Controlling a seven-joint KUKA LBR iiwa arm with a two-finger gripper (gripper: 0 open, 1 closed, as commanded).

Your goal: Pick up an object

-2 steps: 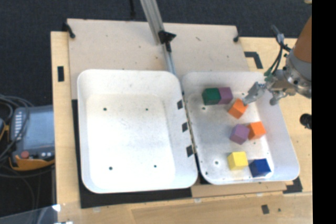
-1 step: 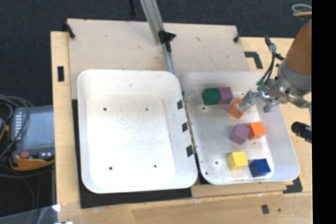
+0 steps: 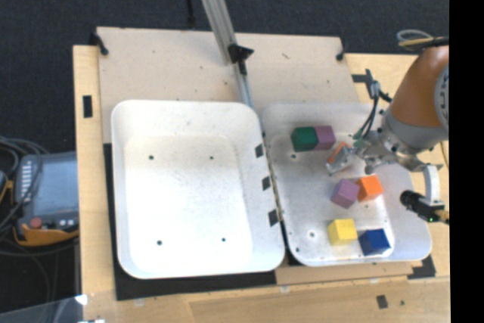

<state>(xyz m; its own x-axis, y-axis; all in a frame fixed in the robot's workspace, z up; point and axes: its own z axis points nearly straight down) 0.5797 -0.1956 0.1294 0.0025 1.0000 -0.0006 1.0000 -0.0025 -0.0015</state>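
The right bin holds several small blocks: a green one with a light purple one touching its right side at the back, a purple one and an orange one side by side in the middle, and a yellow one and a blue one near the front. My gripper reaches in from the right and hangs just above and left of the purple and orange blocks, below the light purple one. I see nothing held in it.
The left bin lies beside the right one. A slanted metal rail runs from the top down to the gap between the bins. The arm's orange band sits at the right. A grey device with cables is off the bench's left side.
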